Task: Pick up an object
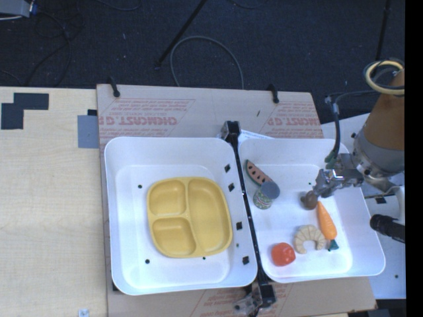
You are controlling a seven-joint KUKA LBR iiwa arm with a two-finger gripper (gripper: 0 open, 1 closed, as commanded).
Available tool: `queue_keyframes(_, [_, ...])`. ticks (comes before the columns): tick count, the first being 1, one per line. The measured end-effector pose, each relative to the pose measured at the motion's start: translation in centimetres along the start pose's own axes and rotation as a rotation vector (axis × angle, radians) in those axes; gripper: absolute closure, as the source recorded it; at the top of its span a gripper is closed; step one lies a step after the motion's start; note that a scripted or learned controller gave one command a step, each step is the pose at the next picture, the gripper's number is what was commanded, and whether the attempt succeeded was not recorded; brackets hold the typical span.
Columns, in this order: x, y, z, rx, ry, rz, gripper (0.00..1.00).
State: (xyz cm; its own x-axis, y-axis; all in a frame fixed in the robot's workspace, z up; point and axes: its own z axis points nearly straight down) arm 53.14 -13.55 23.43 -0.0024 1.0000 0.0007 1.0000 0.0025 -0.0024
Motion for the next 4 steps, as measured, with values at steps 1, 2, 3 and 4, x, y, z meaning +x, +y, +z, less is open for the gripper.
queue_keyframes(1, [4.7, 1.9, 1.0, 0.002, 0.001, -0.002, 1.00])
queue_keyframes(2, [10.1, 2.1, 1.2, 0.003, 0.001, -0.002, 1.00])
queue_keyframes(3, [15.1, 3.4, 2.3, 0.003, 0.000, -0.002, 1.00])
queue_keyframes(4, [20.5, 5.2, 1.0, 0.000, 0.001, -0.003, 1.00])
